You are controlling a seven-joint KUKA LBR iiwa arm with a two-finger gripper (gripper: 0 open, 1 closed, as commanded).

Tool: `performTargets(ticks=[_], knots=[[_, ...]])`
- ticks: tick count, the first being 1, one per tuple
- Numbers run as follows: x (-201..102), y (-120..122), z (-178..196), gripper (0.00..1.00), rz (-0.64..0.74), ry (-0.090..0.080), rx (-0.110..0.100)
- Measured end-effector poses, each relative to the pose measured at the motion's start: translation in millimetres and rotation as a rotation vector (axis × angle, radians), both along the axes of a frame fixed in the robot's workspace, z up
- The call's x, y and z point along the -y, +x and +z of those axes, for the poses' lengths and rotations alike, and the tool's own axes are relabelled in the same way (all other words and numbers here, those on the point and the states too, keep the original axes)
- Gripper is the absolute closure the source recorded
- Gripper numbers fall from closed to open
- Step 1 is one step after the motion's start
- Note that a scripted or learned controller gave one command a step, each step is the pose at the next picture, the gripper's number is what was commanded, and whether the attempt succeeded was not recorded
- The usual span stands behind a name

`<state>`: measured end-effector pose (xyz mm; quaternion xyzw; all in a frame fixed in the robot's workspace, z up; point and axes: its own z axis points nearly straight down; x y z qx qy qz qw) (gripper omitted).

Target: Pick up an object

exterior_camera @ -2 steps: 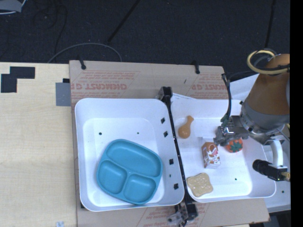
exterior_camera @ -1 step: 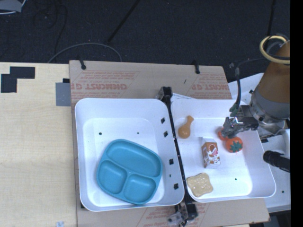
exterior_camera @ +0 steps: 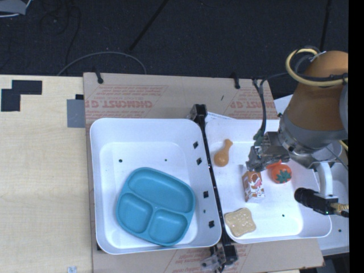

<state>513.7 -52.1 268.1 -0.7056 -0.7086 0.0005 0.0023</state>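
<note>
Hovering over the right bin (exterior_camera: 296, 223), gripper (exterior_camera: 257, 159); finger state cannot be told. Right bin count: 1 small carton (exterior_camera: 253, 186) just below the gripper, 1 tomato (exterior_camera: 280, 173), 1 drumstick (exterior_camera: 222, 153), 1 toast slice (exterior_camera: 240, 222). Left bin (exterior_camera: 105, 141): 1 blue divided tray (exterior_camera: 154, 205).

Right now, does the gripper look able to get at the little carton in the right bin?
Probably yes. The gripper sits just above the carton, with nothing lying over it. The orange ball lies close on one side, the toast well apart.
</note>
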Motion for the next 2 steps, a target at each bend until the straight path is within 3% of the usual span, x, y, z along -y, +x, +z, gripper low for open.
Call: performTargets(ticks=[2], knots=[[-119.8,1.0,-25.9,1.00,0.001,-0.001,-0.002]])
